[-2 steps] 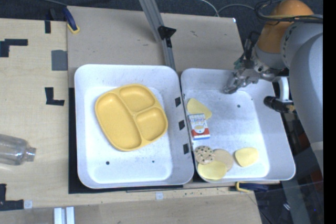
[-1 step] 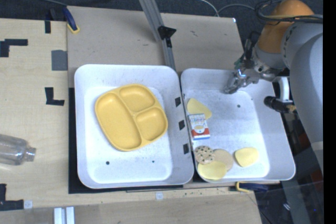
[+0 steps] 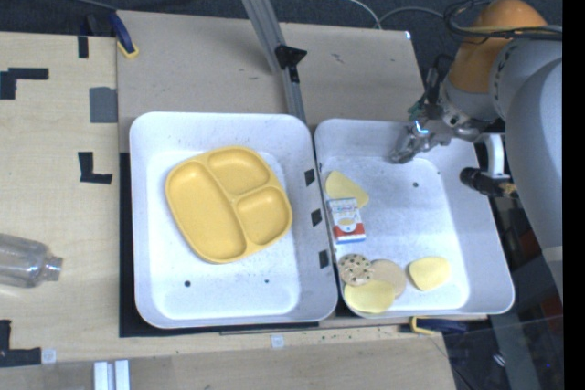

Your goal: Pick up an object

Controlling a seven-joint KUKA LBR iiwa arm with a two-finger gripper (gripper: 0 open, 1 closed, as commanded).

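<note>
Over the far end of the right bin [image 3: 475, 196] the gripper [image 3: 405, 151] hangs, grip unreadable; it should drop squarely onto the small carton [image 3: 347, 221].

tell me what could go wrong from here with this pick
The gripper sits over the upper part of the right bin, while the items lie lower; closing here would likely catch nothing. The cookie, tan disc and yellow piece overlap near the bin's lower left corner, so a grasp there may slip or drag neighbours.
</note>
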